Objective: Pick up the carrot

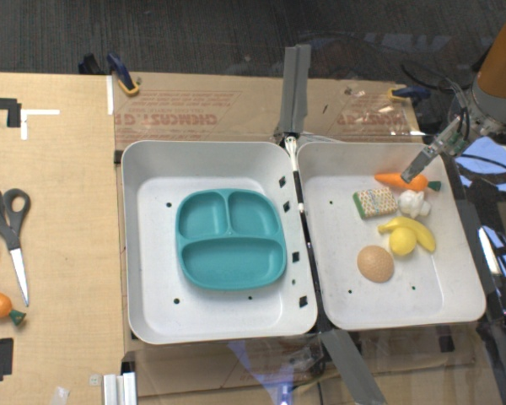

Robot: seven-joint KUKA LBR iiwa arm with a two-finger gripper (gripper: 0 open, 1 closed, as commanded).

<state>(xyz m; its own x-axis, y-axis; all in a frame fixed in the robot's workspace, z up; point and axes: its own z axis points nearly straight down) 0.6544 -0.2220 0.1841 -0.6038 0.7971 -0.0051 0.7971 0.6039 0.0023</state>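
Claw (418, 170) sits right on carrot (394, 179) in right bin (455, 298), ready to grab. Can't tell if claw open or closed.

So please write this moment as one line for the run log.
target: orange carrot, right white bin | gripper: at carrot, grasp unclear | beside: yellow lemon, tan egg | left bin: teal divided plate

Carrot (394, 179) crowded by garlic (412, 201), sponge (376, 202)
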